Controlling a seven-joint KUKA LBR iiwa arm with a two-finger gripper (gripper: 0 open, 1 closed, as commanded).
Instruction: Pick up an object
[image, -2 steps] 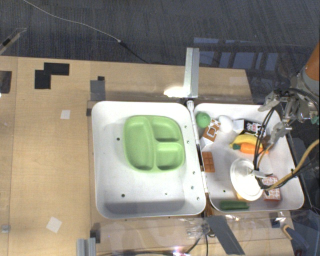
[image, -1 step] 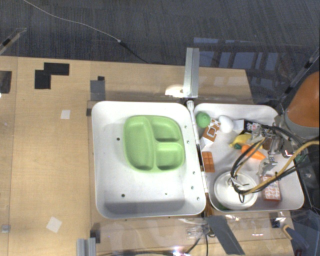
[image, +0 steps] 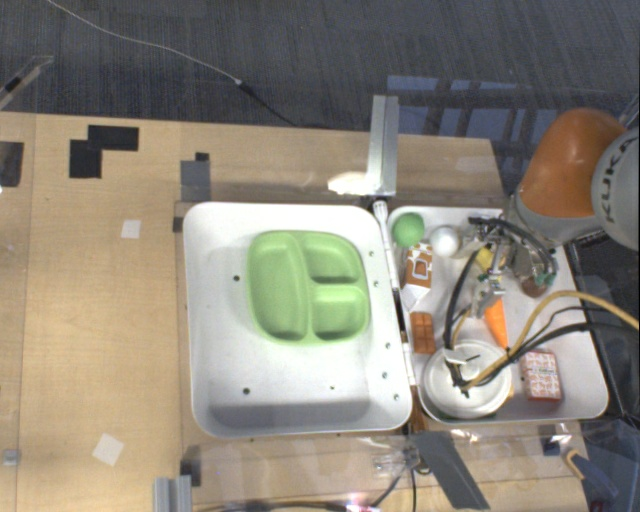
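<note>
My gripper (image: 489, 283) hangs low over the middle of the right bin (image: 590, 395), amid black and yellow cables. Right below it lies an orange carrot-shaped piece (image: 496, 323), and a small yellow object (image: 484, 258) sits just behind it. A green ball (image: 407, 229) and a white ball (image: 443, 240) rest in the bin's far left corner. Nearer me along the left wall are a brown-and-white carton (image: 419, 266) and a brown block (image: 423, 332). A white bowl (image: 466, 382) fills the front, with a red-and-white box (image: 541, 375) to its right.
The left bin (image: 225, 390) holds a green divided plate (image: 307, 285) near its middle. The arm's orange band (image: 568, 165) looms over the right bin's far right corner. A metal post (image: 384, 145) stands behind the gap between the bins.
</note>
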